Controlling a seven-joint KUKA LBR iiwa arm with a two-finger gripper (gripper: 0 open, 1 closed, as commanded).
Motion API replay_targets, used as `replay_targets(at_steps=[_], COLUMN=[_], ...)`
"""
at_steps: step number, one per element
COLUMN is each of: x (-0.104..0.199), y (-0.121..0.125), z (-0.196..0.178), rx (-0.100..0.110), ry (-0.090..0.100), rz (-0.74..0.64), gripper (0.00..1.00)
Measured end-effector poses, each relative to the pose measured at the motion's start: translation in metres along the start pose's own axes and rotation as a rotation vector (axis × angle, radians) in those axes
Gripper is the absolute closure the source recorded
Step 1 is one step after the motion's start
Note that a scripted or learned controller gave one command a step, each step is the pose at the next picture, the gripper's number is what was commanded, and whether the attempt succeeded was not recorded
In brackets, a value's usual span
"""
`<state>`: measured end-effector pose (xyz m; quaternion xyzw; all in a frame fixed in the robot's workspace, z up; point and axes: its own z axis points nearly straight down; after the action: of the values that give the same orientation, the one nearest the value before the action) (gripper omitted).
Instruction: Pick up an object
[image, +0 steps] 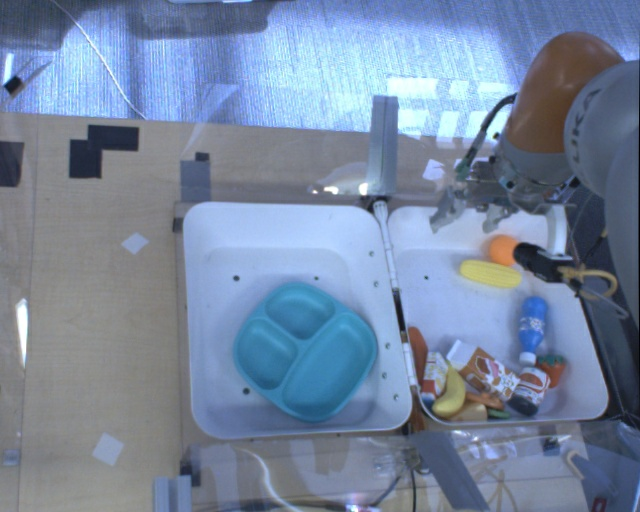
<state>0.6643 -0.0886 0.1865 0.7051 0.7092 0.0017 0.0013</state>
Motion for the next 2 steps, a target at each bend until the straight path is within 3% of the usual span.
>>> replay_targets(at_steps=[1, 2], x=[-0.015, 0.008], y=[0.006, -0.005], z=[-0.117, -0.17], rx=[-0.005, -0.003], ry=[-0.002, -0.001], rz=[0.06, 0.151], gripper=[0.0, 0.0])
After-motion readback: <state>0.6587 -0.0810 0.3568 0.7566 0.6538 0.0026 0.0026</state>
